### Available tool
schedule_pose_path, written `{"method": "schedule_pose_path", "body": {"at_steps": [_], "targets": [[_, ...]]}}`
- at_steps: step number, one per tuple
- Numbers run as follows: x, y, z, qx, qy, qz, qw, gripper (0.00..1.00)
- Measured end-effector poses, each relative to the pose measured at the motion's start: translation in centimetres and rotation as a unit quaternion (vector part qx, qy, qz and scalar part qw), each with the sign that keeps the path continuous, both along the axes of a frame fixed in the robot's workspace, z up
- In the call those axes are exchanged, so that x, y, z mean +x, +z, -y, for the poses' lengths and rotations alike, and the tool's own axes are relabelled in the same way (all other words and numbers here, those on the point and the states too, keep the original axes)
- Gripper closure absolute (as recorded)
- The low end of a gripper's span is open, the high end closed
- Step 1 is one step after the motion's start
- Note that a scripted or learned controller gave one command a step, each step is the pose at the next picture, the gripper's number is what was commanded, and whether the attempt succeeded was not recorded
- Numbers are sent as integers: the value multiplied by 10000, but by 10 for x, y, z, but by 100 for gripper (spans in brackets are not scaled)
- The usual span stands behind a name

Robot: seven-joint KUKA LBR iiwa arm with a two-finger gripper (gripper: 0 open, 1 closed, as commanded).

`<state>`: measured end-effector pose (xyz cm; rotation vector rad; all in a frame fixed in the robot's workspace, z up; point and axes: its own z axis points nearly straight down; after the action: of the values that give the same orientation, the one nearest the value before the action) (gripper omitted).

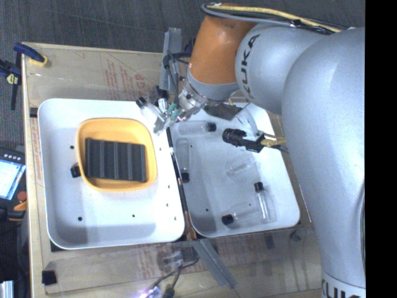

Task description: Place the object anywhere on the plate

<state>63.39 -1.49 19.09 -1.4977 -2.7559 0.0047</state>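
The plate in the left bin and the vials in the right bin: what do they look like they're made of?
The plate looks like moulded plastic: a matte yellow-orange rim with rounded corners around a dark ribbed centre, though glazed ceramic can't be ruled out. The vials look like clear glass or plastic: the right bin shows through their bodies, and they have small black caps. Both bins look like matte white plastic.

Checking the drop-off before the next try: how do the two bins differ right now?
The left bin bears a yellow plate with a dark ribbed centre; the right bin holds several small clear vials with black caps. The left bin looks wider than the right one. Both are shallow, white and sit side by side.
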Motion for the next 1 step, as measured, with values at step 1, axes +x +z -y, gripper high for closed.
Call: {"method": "schedule_pose_path", "body": {"at_steps": [1], "targets": [[-7, 0, -17, 6, 1392, 3, 9903, 100]]}}
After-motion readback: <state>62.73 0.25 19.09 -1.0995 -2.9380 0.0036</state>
